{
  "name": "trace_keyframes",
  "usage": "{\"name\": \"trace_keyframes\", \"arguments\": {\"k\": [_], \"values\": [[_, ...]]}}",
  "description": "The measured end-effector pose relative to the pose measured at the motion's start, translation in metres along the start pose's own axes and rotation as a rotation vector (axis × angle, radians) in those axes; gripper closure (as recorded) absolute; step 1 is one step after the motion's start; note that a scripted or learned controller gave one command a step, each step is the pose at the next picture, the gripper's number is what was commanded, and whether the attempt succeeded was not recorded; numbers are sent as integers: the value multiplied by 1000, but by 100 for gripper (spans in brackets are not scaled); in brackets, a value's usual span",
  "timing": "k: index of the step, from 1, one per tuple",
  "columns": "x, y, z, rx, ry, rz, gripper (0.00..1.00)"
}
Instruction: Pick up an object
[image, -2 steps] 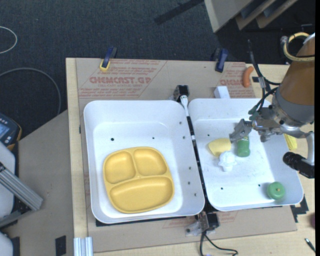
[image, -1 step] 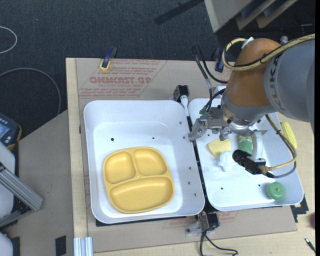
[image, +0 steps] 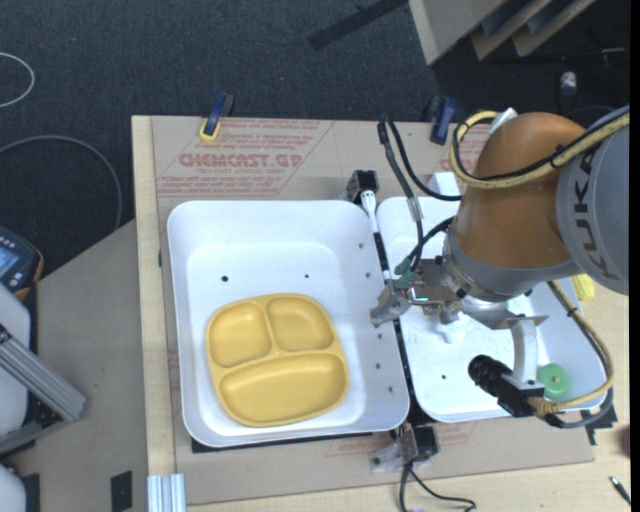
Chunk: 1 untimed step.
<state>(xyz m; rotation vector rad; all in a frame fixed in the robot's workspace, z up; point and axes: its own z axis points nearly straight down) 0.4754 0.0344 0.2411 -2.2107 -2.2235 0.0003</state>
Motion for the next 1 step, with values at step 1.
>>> {"name": "trace_keyframes", "arguments": {"k": [1], "values": [[-3,4,-7,-3,-3,5,100]]}}
